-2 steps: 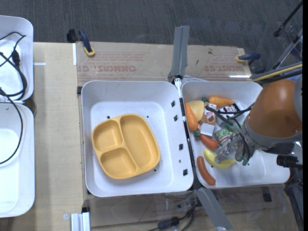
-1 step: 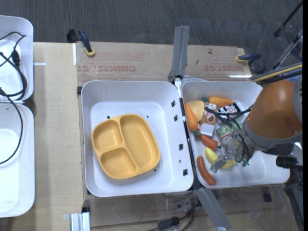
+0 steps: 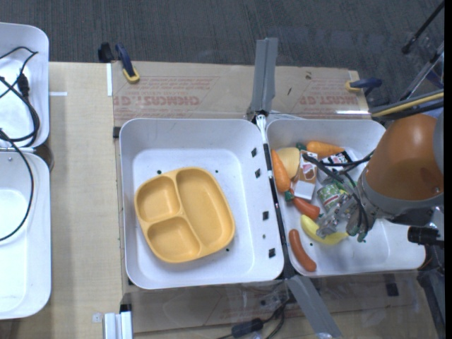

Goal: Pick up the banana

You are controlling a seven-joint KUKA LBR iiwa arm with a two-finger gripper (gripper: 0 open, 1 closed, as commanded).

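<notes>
Camera view: gripper low in right bin, directly over banana; grip state impossible to tell. Banana lying between two sausages, yellow tray in left bin

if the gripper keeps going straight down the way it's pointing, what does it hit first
Most likely the yellow curved banana: the two-finger gripper hangs right over it in the right white bin. Depth is hard to judge from above, so it may already be touching.
</notes>
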